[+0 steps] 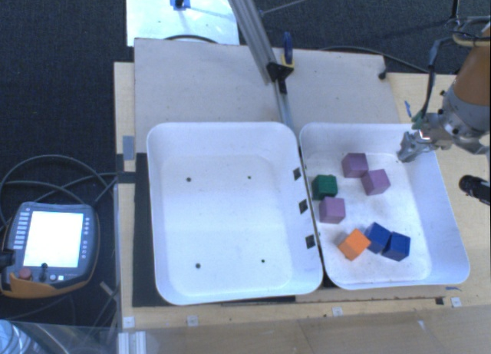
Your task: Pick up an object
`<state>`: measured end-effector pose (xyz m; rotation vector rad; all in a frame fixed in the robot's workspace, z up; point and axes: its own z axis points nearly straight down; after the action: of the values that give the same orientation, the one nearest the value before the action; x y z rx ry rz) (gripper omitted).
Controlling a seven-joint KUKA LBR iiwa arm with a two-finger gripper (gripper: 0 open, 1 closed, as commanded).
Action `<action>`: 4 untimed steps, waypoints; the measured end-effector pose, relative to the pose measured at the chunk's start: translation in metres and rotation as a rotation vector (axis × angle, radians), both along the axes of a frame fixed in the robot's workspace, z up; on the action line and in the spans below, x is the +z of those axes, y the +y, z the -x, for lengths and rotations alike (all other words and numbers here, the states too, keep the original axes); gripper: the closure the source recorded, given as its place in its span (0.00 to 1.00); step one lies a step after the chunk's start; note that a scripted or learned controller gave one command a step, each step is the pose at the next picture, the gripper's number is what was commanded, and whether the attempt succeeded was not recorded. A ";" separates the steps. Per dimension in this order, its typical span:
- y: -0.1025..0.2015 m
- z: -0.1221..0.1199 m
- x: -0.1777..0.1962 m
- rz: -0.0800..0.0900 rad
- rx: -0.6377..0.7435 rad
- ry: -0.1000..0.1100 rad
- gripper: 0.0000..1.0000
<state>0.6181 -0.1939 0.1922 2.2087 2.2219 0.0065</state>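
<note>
The right bin (pixel 441 214) holds several small blocks: three purple ones (pixel 354 164) (pixel 375 181) (pixel 332 210), a green one (pixel 325 186), an orange one (pixel 354 244) and two blue ones (pixel 377 235) (pixel 397 246). My gripper (pixel 410 147) hangs over the bin's far right corner, up and to the right of the purple blocks. Nothing shows between its fingers. The grey arm with its orange band (pixel 472 76) comes in from the right.
The left bin (pixel 222 210) sits beside the right one, joined by black clips (pixel 302 206). A metal pole (pixel 253 22) slants across the back board. A teach pendant (pixel 47 249) lies on the floor at left.
</note>
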 end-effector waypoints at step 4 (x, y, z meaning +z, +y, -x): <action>0.109 0.041 0.055 -0.005 0.003 0.010 1.00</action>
<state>0.5771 -0.0850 0.2470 2.2128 2.2334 0.0009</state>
